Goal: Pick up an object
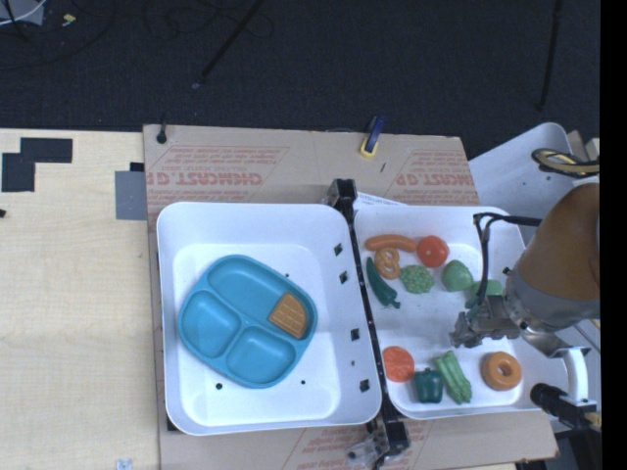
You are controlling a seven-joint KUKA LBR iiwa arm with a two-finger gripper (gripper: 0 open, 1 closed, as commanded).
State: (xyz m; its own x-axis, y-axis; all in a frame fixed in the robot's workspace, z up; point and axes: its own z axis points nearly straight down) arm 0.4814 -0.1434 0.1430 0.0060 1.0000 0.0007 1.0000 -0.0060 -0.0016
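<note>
The right bin [460,404] holds toy food: a hot dog [390,242], a pretzel [387,260], a red tomato [432,251], broccoli [416,279], a green round piece [457,276], a dark green cucumber [380,284], an orange-red slice [398,363], a dark green pepper [428,386], a light green pod [453,376] and a glazed donut [502,370]. My gripper [477,331] hangs low over the bin's right middle, above bare floor between the green piece and the donut. Nothing shows between its dark fingers.
The left bin [196,399] carries a blue divided plate [220,326] with a tan waffle piece [289,314] in its right section. A black divider [358,292] runs between the bins. The grey arm [563,262] covers the right bin's far right edge.
</note>
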